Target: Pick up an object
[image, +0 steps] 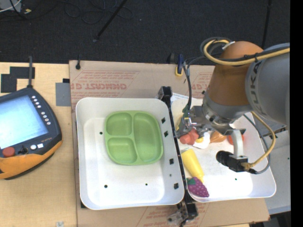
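At the far left edge of the bench sits a teach pendant (26,129) with a lit screen and an orange-and-grey casing. Next comes the left white bin (94,183), which holds a light green divided plate (133,137) with three compartments, lying flat toward the bin's upper middle. A black divider (171,145) runs between the two bins. Just beyond it, in the right white bin (258,186), a cluster of toy foods lies along the left wall: a reddish piece (190,137) at the top, a yellow cylinder-like piece (192,162) below it, and a purple bunch of grapes (199,188) near the lower left corner. The gripper (191,124) hangs low over the reddish piece, close above or touching it; whether it is spread or pressed together cannot be told from this angle. The grey arm with its orange band (234,79) fills the upper right.
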Tool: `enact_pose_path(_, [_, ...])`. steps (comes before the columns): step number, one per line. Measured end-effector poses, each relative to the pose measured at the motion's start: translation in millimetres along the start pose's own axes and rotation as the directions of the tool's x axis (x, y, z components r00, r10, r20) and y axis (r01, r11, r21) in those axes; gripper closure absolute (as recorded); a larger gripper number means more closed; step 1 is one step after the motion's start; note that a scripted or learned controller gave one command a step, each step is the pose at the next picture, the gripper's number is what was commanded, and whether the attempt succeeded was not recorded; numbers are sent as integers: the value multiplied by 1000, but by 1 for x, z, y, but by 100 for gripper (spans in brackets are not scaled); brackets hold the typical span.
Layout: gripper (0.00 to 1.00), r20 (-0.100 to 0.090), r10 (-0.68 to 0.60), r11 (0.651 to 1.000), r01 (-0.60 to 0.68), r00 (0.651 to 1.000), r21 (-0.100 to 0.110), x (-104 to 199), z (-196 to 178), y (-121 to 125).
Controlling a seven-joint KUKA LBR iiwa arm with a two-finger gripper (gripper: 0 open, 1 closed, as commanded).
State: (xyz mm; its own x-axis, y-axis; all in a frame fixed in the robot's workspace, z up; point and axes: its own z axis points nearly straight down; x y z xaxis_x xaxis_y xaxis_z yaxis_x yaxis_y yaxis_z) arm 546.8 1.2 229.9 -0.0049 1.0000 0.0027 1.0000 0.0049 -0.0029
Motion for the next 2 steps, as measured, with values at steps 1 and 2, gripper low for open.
enact_pose_path(1, [100,0,-1,1000,1,1000,2,61,3,-2])
enact_pose_path(2, [100,3,5,1000,-5,1000,2,70,12,4])
